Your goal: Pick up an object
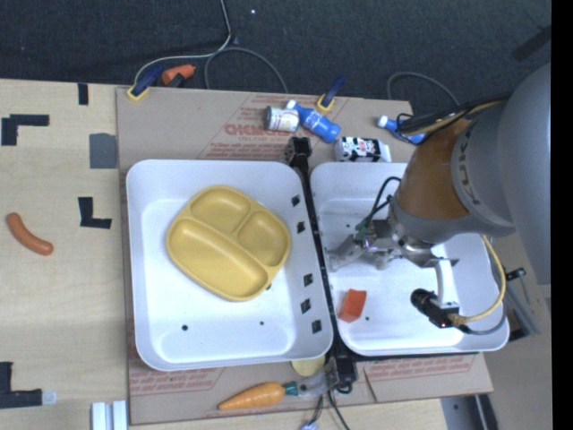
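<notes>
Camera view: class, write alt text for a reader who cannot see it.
A grey robot arm's gripper hangs low in the right white bin, above a small orange-red block. The left white bin holds a yellow divided plastic tray.

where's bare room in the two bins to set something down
Left bin: bare floor along the near edge and near-left corner, below the yellow divided plate. Right bin: crowded, with the gripper mid-floor and the red block beside the divider.
</notes>
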### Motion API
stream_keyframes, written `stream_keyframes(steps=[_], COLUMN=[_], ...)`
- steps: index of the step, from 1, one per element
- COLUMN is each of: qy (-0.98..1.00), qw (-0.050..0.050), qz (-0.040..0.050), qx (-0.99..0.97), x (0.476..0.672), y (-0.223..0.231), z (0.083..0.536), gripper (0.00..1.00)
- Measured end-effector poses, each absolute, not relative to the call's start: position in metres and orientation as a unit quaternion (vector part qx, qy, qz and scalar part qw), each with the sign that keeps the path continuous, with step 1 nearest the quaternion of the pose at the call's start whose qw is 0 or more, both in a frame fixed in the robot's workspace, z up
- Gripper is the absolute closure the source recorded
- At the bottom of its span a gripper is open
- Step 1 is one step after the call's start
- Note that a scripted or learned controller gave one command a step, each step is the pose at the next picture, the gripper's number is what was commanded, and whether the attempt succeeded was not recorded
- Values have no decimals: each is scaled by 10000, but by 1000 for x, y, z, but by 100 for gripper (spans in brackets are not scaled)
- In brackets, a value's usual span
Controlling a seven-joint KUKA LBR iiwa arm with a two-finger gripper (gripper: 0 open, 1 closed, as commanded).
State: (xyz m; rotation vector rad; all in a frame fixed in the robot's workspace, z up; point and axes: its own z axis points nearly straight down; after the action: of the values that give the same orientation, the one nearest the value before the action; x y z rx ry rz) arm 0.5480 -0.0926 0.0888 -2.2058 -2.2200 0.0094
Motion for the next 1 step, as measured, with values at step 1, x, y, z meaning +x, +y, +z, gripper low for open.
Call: stream_keyframes(steps=[1], qy=[-7084], qw=[-19], qz=[-9], qx=[-7059], x=[639], y=[-95], z=[85], gripper=[0])
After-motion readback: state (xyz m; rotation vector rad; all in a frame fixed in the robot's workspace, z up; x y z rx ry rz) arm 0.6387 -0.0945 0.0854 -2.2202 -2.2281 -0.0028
